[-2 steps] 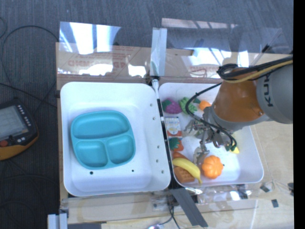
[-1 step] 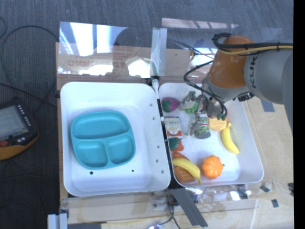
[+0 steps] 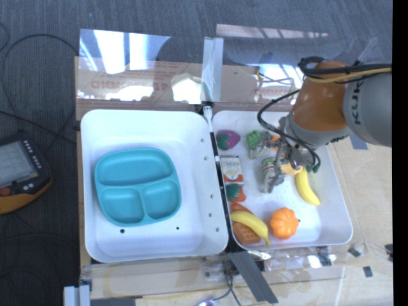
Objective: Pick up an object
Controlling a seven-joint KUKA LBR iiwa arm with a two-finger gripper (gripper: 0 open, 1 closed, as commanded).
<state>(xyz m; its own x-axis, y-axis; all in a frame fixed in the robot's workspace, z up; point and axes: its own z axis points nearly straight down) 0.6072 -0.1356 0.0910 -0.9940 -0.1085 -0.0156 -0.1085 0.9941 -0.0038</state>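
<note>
My gripper (image 3: 265, 163) hangs low in the right bin (image 3: 335, 225), under the orange wrist band. Its two grey fingers (image 3: 255, 146) stand apart, so it is open. A small green and orange item (image 3: 275, 165) lies close to the lower finger, and I cannot tell whether it is touched. A green leafy toy (image 3: 256, 136) sits by the upper finger. Nearby lie a yellow banana (image 3: 307, 187), an orange pumpkin (image 3: 284, 222), a second banana (image 3: 250, 222), a purple item (image 3: 228, 139) and a small carton (image 3: 230, 168).
The left bin (image 3: 102, 123) holds a teal divided tray (image 3: 137, 185). A red and green piece (image 3: 234, 192) lies along the divider wall in the right bin. A clear panel (image 3: 212, 69) stands behind the bins. A handheld pendant (image 3: 19, 171) lies on the floor at the left.
</note>
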